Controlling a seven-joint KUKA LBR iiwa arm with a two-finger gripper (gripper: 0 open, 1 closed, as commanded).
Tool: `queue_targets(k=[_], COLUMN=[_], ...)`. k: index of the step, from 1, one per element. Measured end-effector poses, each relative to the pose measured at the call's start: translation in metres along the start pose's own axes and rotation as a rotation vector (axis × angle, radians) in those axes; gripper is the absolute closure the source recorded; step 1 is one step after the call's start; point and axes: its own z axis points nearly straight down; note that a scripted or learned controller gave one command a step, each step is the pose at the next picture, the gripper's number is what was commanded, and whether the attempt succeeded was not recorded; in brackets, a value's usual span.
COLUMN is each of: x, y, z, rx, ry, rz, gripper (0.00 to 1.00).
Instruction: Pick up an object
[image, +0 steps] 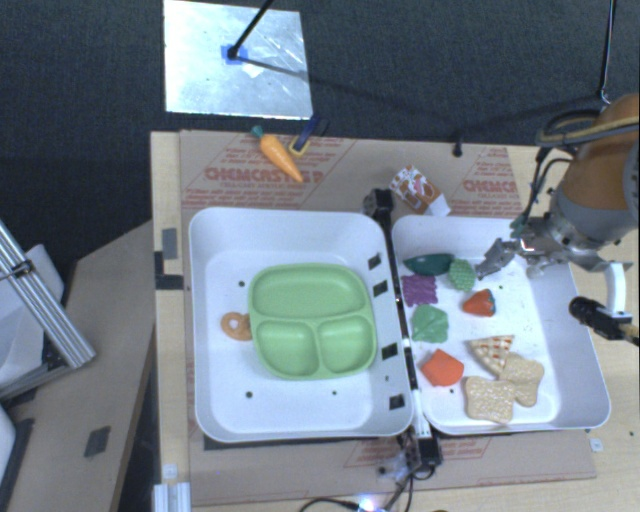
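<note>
Your grey arm with the orange band (600, 170) reaches in from the right, and its jaws (497, 258) hang over the far part of the right white bin (590, 395). You cannot tell whether the jaws are spread or pressed together, and nothing shows between them. Just left of them lie a dark green leaf-shaped toy (430, 264) and a light green bumpy toy (461, 274); a red strawberry-like piece (480, 302) sits just nearer. Further left you have a purple piece (419, 290) and, near it, a green leafy piece (430, 323). At the near end lie an orange block (442, 368), a pizza-slice toy (491, 352) and tan cracker-shaped pieces (505, 388). The left white bin (215, 240) carries a light green divided plate (308, 318) with a small orange pretzel (236, 326) beside it on the left. On the tabletop (170, 170) beyond the bins lies a toy carrot (280, 156).
</note>
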Motion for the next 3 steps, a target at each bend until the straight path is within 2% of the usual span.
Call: queue_targets(k=[1,2,3], x=[-0.003,-0.002,-0.003], y=[-0.003,-0.002,-0.001], z=[0.062,0.081,0.069], rx=[0.002,-0.001,-0.006], ry=[0.001,0.0,-0.001], rz=[0.0,0.0,0.0], gripper=[0.0,0.0,1.0])
